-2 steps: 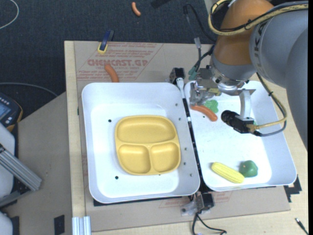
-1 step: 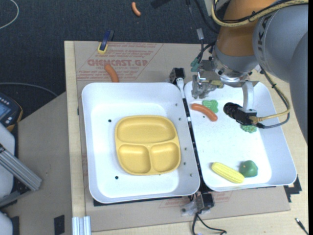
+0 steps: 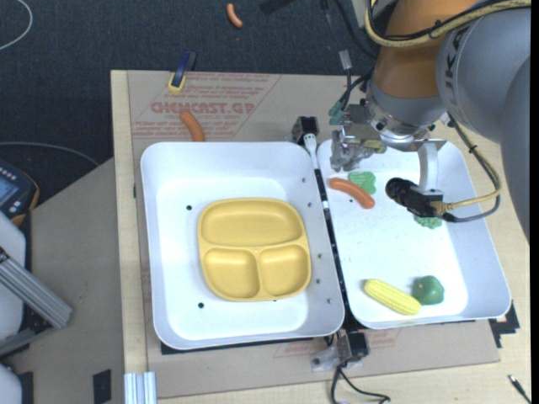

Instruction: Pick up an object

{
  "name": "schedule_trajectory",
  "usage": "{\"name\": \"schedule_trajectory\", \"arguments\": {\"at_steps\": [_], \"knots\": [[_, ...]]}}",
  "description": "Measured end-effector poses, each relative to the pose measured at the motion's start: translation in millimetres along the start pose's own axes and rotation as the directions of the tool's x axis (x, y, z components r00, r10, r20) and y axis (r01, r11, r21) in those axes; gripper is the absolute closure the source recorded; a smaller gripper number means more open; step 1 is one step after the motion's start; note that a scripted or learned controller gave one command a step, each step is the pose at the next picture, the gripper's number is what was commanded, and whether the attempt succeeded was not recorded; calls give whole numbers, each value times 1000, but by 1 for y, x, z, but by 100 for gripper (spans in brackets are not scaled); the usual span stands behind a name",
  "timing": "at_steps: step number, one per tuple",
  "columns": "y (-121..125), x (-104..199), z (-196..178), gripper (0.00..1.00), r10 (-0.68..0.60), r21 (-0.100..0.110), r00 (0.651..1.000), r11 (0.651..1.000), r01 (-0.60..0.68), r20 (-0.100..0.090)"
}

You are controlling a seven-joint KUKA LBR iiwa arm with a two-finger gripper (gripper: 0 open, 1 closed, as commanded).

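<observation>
Two white bins sit side by side on the bench. The left bin (image 3: 160, 225) holds one yellow divided plate (image 3: 253, 248) with three compartments. The right bin (image 3: 480, 251) holds several toy foods: one orange hot dog (image 3: 352, 192) near its far left corner, one light green leafy piece (image 3: 364, 179) just behind the hot dog, one yellow corn cob (image 3: 391, 296) and one dark green round vegetable (image 3: 428, 289) close together at the near side, and one more green piece (image 3: 429, 220) half hidden under a black part of the arm's tooling.

Outside the bins, a second orange hot dog (image 3: 193, 125) lies on the cardboard sheet (image 3: 210, 103) beyond the left bin, a blue-and-yellow clip (image 3: 179, 72) lies at the sheet's far edge, and a small orange piece (image 3: 234, 14) lies on the dark floor.

The gripper (image 3: 347, 154) hangs over the far left corner of the right bin, just beyond the hot dog and the leafy piece. Its metal tips blur together, so whether the pincer is apart or together cannot be told, and nothing is visibly between them.

The arm's grey and orange body hides the bin's far right corner.
</observation>
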State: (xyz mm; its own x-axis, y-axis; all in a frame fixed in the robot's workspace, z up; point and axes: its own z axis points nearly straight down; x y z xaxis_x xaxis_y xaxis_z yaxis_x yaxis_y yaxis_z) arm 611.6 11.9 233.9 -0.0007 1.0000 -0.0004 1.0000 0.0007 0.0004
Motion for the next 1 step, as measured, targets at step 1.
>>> {"name": "schedule_trajectory", "arguments": {"at_steps": [1], "knots": [[-4, -8, 11, 100, 2, 4, 1000, 1000, -2, 0]]}}
